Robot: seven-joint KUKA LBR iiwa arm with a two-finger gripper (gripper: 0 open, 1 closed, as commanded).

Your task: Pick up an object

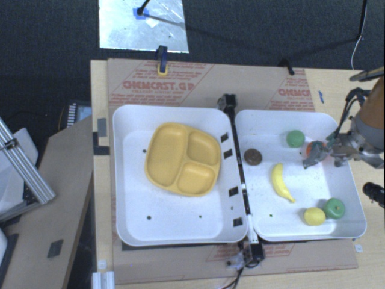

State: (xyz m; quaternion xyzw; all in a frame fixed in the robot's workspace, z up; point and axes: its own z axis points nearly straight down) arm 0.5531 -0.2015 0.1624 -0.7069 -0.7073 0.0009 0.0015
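The right bin [264, 230] holds a green ball [295, 138], a brown disc [252, 156], a yellow banana [281, 183], a yellow lemon [314, 216] and a green apple [335, 208]. My gripper [311, 155] reaches in over this bin's right rim, just right of and below the green ball. A small red-orange thing [314, 147] shows right at the gripper's tip; whether it is gripped is too small to tell. The grey arm [367, 131] crosses the bin's right edge.
In the left bin [129, 221] lies a yellow divided plate [182, 158]. A black divider with clips [236, 161] runs between the bins. Cardboard [198, 83] lies under both, and a shiny sheet [143, 17] sits at the back.
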